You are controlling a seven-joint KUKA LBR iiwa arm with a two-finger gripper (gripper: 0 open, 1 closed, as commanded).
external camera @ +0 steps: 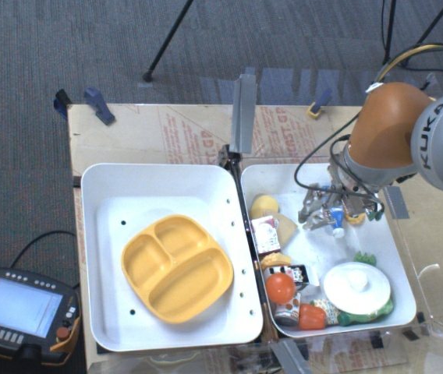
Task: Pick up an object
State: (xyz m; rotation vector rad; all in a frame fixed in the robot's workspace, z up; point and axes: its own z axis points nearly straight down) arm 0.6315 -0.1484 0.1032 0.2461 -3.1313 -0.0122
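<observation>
My gripper [324, 209] hangs low over the upper middle of the right bin [403, 265], under the orange-banded wrist [387, 125]. Just below and to its right is a small blue and white piece [338, 227], with a yellow bit [355, 217] beside it; I cannot tell whether either is held. To the gripper's left lie a pale yellow round fruit [265, 206] and a small printed carton [266, 234]. Nearer the front are a red tomato [280, 287], a white domed lid [356, 286] and a red pepper [311, 316].
The left bin [101, 209] holds a yellow divided plate [176, 267]. A grey post [244, 119] rises behind the wall where the bins meet. A small black box [296, 273] and a green item [366, 259] crowd the right bin's front half. A pendant [19, 306] lies at lower left.
</observation>
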